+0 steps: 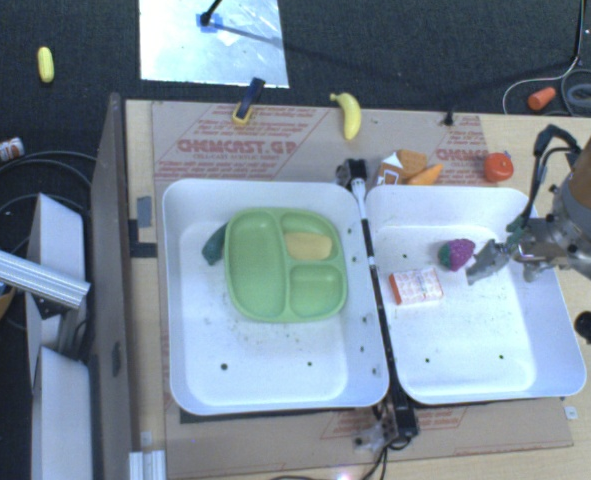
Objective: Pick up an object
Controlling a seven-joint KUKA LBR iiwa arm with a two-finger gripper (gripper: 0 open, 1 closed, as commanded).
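Jaws: parted, I think, though blurred; gripper (490, 258) low in right bin (550, 368), holding nothing. Grapes (456, 254) just beside it. Step: approach. Next I'd straddle and close.

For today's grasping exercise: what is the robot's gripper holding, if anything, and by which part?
Nothing. The two-finger gripper hangs beside the purple grape-like toy, with nothing between its fingers.

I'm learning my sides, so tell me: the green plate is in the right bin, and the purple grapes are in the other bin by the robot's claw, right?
Not quite. The camera view shows the green plate in the left bin. The purple grapes are in the other bin, the right one, by the robot's claw.
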